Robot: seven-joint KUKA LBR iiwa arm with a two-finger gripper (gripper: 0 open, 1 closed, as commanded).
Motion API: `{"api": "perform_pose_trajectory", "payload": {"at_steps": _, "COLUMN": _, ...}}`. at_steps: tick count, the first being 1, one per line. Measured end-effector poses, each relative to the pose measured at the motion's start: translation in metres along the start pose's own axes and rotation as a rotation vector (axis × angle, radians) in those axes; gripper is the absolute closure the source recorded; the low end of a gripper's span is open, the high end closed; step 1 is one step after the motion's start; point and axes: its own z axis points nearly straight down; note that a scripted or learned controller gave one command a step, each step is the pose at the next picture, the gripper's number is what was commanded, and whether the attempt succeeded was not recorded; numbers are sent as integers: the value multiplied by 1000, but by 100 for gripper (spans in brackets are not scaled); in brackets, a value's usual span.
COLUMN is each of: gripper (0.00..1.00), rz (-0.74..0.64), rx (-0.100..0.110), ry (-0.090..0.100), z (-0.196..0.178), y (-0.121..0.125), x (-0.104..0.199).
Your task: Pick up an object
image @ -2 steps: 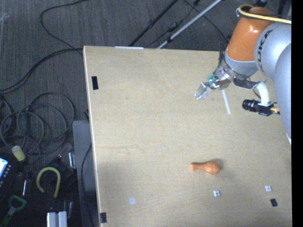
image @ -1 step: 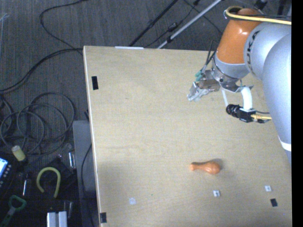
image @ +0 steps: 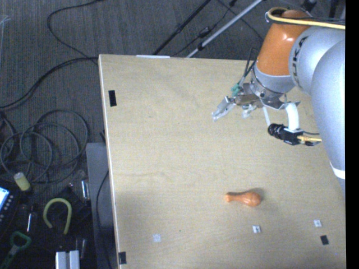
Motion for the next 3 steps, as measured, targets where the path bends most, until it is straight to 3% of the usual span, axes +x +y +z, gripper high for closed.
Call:
{"api": "perform_pose_trajectory", "payload": {"at_steps": 1, "gripper": 0, "rz": -199, "rx": -1, "ry": -3, "z": 64, "y": -1, "x": -78}}
{"api": "perform_pose_trajectory", "payload": {"at_steps": 2, "gripper": 0, "rz": -241, "rx": -1, "ry": -2, "z": 80, "y": 5, "x": -44}}
{"api": "perform_pose_trajectory", "payload": {"at_steps": 3, "gripper": 100, "rz": -241, "rx": -2, "ry": -2, "z": 70, "y": 5, "x": -44}}
